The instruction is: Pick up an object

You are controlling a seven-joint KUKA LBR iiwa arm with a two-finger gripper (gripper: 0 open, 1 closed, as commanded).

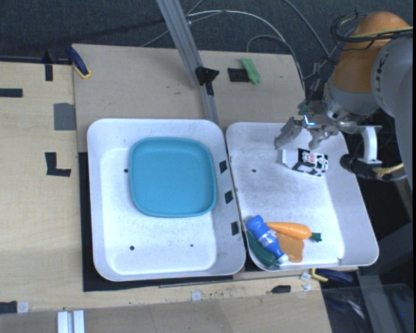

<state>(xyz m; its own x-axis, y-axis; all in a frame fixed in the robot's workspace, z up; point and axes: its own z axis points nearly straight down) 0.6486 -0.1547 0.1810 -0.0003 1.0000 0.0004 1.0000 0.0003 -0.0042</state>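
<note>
At the near edge of the right bin (347,207) a toy carrot (289,229) lies with its long axis across the view, touching a blue bottle (265,235), and both sit well apart from the arm. Farther back in that bin lies a small white block with black and red markings (306,160). The gripper (304,134) hangs just above the block's far side, fingers spread apart and holding nothing, so a short descent looks enough to straddle it.
</note>
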